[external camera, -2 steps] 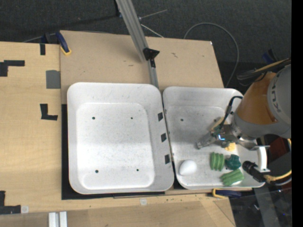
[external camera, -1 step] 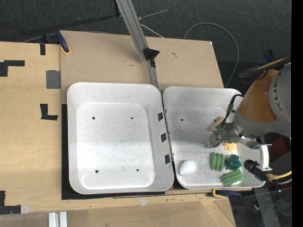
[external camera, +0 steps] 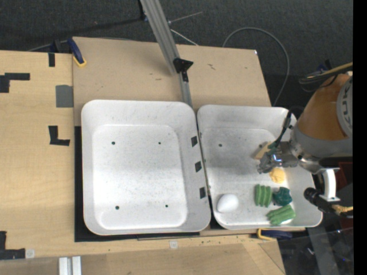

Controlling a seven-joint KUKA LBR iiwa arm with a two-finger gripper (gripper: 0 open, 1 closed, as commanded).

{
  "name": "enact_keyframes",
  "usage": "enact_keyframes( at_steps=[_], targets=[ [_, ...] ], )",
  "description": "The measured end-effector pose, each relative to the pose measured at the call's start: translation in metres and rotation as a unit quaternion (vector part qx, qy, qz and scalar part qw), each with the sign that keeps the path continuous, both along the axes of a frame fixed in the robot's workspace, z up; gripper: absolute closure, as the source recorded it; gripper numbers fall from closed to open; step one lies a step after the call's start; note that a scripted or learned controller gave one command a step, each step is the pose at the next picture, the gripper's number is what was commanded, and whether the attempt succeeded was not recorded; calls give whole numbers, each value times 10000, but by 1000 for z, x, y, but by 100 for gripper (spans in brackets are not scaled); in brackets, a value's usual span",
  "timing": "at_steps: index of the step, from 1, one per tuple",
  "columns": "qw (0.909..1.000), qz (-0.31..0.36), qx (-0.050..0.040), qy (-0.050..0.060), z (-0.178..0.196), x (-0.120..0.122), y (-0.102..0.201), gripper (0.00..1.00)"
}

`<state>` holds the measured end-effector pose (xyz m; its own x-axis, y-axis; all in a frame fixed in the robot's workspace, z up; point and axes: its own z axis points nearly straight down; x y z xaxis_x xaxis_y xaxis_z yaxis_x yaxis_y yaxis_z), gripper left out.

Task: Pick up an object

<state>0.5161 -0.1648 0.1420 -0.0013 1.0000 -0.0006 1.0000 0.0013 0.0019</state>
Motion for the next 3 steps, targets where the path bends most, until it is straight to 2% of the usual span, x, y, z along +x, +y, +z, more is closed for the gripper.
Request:
enact_keyframes(
  at_steps=[2,3],
  targets=[
    [10000,-1,-9,-15,119,-10,-2,100],
    [10000,30,11,12,120,10,55,100]
  ],
)
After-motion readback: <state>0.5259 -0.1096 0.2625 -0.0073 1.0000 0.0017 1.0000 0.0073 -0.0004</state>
